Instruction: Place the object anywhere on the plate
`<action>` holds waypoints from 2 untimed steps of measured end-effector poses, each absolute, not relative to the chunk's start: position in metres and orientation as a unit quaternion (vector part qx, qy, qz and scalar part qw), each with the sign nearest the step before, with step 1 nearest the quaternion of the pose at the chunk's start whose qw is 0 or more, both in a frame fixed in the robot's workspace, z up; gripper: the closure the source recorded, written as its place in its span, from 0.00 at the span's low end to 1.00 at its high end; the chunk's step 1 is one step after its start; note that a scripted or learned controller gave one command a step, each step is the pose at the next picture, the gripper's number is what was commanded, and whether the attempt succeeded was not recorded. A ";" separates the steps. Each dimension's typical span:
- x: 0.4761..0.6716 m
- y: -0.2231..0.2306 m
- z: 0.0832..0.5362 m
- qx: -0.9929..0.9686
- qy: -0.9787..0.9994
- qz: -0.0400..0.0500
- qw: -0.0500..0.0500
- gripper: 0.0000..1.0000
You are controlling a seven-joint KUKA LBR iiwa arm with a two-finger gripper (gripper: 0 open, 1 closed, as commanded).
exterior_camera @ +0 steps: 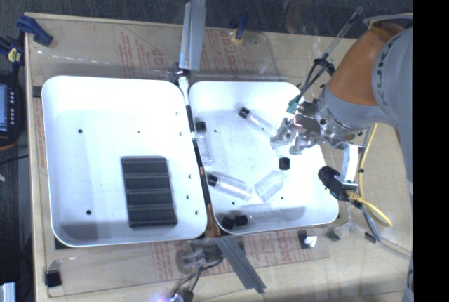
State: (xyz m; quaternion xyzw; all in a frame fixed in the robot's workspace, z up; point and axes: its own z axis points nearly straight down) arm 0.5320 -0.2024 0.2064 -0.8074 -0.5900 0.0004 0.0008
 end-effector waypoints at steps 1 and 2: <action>0.595 -0.126 0.193 -0.808 -0.589 0.002 0.002 1.00; 0.523 -0.140 0.090 -0.884 -0.468 0.003 0.003 1.00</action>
